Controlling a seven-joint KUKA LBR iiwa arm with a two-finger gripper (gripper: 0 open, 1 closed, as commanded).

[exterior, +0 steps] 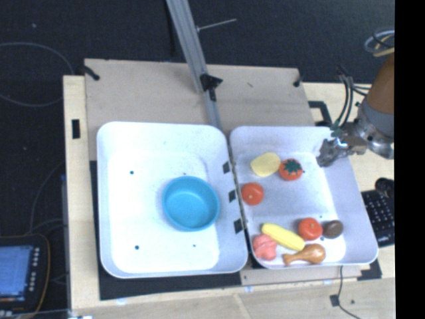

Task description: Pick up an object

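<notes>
Several toy foods are lying in the right bin (345, 178), all left of and below the pincer (327, 153); the tomato (290, 169) is sitting nearest, just left of it. Whether the pincer is spread, I cannot tell; a blue bowl (191, 203) is resting far left.

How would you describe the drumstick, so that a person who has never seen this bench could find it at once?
Look at the right bin, the one full of toy food, and go to its near edge. The drumstick lies there just below the banana. It is the only glossy brown piece with a narrow handle-like end.
</notes>
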